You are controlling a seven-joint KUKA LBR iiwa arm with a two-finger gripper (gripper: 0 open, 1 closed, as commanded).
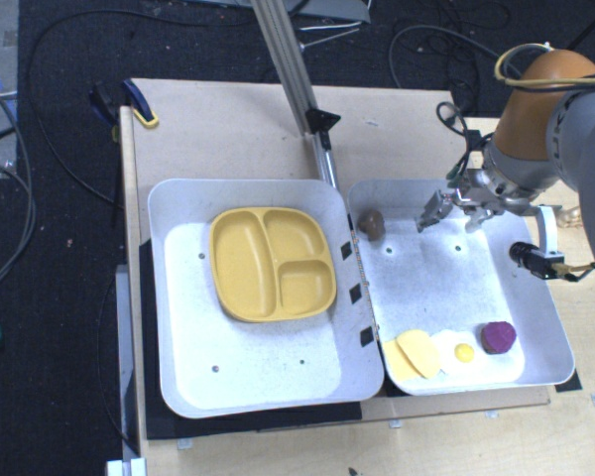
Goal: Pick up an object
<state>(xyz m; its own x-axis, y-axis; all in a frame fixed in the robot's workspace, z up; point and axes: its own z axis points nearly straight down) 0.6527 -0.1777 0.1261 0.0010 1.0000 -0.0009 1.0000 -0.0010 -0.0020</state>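
The tool (454,207), fingers spread and holding nothing, hangs over the right bin's (446,276) far edge; the nearest object, a brown lump (372,224), lies just to its left, at the far-left corner.

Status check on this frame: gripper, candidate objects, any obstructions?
Gripper above right bin's far end, nothing between its fingers. Brown lump at far left corner; purple piece, yellow pieces along near edge. Nothing blocking.
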